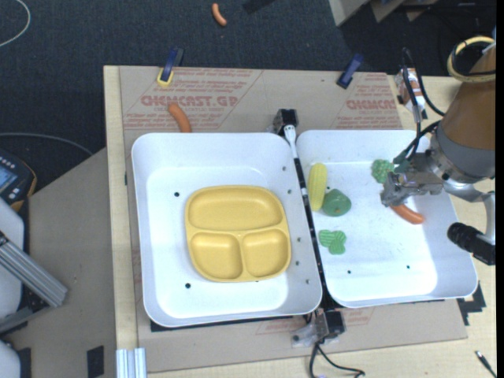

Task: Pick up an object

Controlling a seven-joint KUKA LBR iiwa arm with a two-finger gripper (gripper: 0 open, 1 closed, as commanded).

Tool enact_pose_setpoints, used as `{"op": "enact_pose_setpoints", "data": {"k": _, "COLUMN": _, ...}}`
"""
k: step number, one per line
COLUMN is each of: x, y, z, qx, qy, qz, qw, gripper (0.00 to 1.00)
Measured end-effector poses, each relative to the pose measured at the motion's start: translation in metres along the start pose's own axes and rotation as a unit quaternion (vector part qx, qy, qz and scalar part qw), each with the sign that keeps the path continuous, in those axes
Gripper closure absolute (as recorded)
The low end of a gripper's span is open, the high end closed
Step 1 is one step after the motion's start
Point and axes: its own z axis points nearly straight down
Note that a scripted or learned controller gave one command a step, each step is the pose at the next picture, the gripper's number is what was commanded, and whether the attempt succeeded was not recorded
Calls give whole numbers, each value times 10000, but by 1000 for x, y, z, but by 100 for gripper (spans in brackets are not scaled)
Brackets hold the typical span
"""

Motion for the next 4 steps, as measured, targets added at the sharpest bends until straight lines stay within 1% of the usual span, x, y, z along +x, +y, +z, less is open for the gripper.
{"op": "enact_pose_setpoints", "data": {"k": 2, "x": 91, "y": 81, "z": 15, "qx": -2, "qy": 10, "qz": -9, "qw": 10000, "gripper": 100}}
{"op": "enact_pose_setpoints", "data": {"k": 3, "x": 87, "y": 84, "z": 18, "qx": 7, "qy": -4, "qz": 15, "qw": 10000, "gripper": 100}}
{"op": "enact_pose_setpoints", "data": {"k": 4, "x": 80, "y": 80, "z": 13, "qx": 12, "qy": -2, "qz": 29, "qw": 10000, "gripper": 100}}
